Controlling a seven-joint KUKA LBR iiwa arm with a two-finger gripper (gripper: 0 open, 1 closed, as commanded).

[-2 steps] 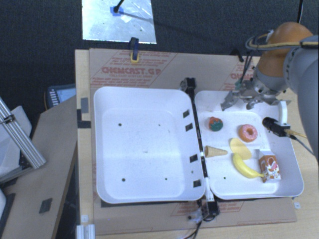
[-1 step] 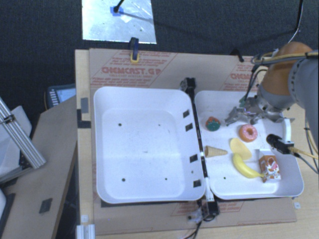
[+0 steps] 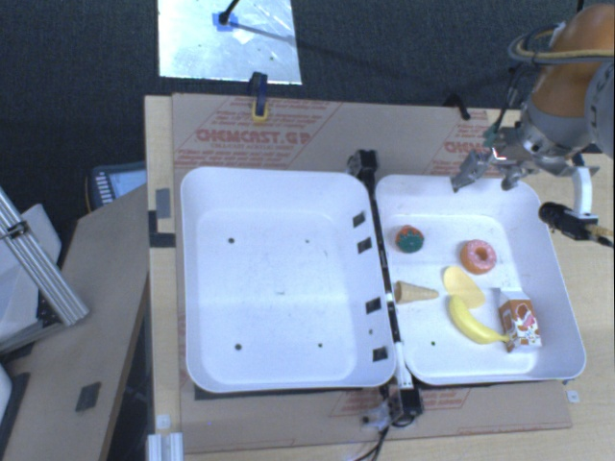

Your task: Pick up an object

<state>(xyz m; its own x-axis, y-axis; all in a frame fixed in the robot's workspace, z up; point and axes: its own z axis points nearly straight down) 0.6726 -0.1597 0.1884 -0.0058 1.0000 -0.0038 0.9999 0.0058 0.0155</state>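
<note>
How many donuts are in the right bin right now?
2. A green-and-red donut sits near the right bin's centre-left, and a pink-frosted donut lies to its right, above the banana. None looks hidden.

arm (image 3: pixel 577 56) cut off at right edge, carton (image 3: pixel 520 323) print too small to read

The left bin (image 3: pixel 279 286) offers bare white floor from wall to wall. In the right bin (image 3: pixel 432 353) the far strip and the near-left corner lie open. Its middle is crowded: a teal-and-red doughnut (image 3: pixel 410 239) left of centre, a pink doughnut (image 3: pixel 478 255) to its right, a cone-shaped wedge (image 3: pixel 416 292) by the dividing wall, and a yellow chip (image 3: pixel 463 284) touching a banana (image 3: pixel 476 322), with a small carton (image 3: pixel 519 324) just beside it near the right wall. Black clips (image 3: pixel 377 257) stud the ridge between the bins.
</note>
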